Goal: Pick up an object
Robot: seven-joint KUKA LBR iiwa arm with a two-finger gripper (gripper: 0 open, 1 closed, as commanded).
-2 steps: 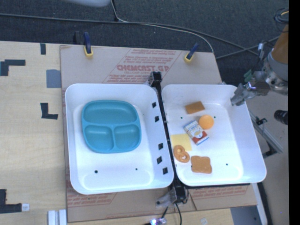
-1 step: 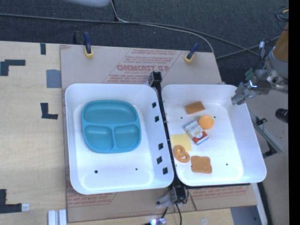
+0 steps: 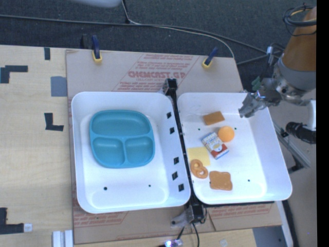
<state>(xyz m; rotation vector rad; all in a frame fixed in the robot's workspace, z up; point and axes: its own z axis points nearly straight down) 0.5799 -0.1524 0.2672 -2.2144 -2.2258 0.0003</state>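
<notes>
The orange ball (image 3: 225, 134) sits in the middle of the right bin (image 3: 267, 181), touching the small carton (image 3: 215, 144), with a brown cracker (image 3: 213, 118) just above it and a yellow slice (image 3: 198, 155), a pretzel ring (image 3: 198, 169) and a toast piece (image 3: 221, 180) below. The gripper (image 3: 250, 106) hovers over that bin's upper right corner, carrying nothing I can see; how wide its claw stands I cannot tell. From there the ball lies down and to the left, near, so I'd judge the reach short; the left bin (image 3: 82, 189) holds only a blue divided plate (image 3: 122, 138).
</notes>
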